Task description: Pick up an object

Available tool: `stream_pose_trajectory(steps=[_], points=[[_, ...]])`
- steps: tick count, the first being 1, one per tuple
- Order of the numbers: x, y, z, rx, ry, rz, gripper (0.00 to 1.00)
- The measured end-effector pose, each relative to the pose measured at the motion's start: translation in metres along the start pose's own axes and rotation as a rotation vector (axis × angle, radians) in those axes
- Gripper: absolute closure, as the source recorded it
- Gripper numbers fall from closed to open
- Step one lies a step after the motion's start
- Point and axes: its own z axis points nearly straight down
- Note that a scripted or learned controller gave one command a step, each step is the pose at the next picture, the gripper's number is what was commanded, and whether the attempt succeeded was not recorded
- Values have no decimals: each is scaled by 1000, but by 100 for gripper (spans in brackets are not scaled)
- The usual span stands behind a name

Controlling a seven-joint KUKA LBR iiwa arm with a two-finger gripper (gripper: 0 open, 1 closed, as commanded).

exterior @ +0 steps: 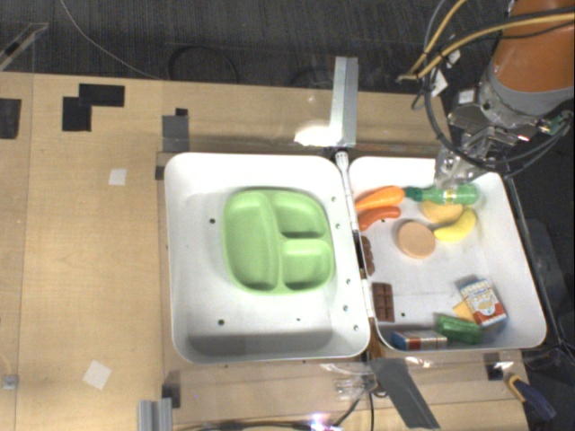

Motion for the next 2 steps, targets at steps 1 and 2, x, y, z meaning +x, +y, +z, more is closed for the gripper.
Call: stream_pose_trajectory(steps=[1, 2], points=[[-67, 7, -18, -2, -2, -77, 100], [-126, 27, -25, -3, -2, 84, 100]])
